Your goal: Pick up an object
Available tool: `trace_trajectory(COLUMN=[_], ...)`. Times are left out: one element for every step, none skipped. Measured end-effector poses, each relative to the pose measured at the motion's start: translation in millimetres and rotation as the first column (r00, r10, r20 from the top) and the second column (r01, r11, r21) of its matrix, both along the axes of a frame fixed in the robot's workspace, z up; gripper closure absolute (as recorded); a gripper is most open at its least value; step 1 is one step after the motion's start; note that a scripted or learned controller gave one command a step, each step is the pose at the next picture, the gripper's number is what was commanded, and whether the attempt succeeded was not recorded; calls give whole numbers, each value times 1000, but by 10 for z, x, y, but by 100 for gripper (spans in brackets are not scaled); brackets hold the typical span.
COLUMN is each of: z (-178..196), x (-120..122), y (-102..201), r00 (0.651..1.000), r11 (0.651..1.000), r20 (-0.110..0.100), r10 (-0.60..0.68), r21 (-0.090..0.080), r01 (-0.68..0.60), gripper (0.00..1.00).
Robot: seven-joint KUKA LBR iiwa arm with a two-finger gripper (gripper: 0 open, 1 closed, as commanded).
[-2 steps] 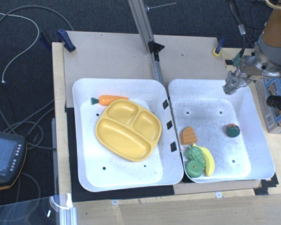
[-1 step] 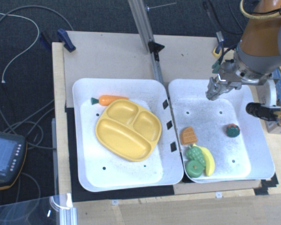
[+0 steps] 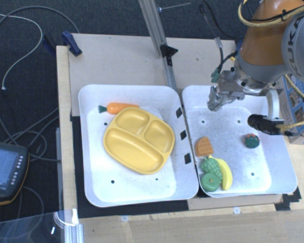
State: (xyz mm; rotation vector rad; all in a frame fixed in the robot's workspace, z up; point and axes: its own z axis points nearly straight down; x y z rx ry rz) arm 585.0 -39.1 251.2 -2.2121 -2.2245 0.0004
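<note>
Banana (image 3: 225,174): near right bin (image 3: 273,186), beside green toy (image 3: 210,176).
End effector (image 3: 215,104): far end; grip state cannot tell.
Advice: descend centred over one piece.

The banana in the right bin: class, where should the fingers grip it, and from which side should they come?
Grip the banana across its narrow middle, coming straight down from above. It lies flat and long near the bin's front, with grapes and a green apple tight on its left, so one finger probably needs that crowded side; its right is open.
</note>
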Motion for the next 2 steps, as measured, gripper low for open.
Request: trace_trajectory(z=[-98, -63], x=[-74, -117], y=[442, 1046], r00=[1000, 1000], r11=[1000, 1000], r20=[-1, 3], r10=[0, 2], r21=[0, 0], r01=[0, -2], gripper=[100, 100])
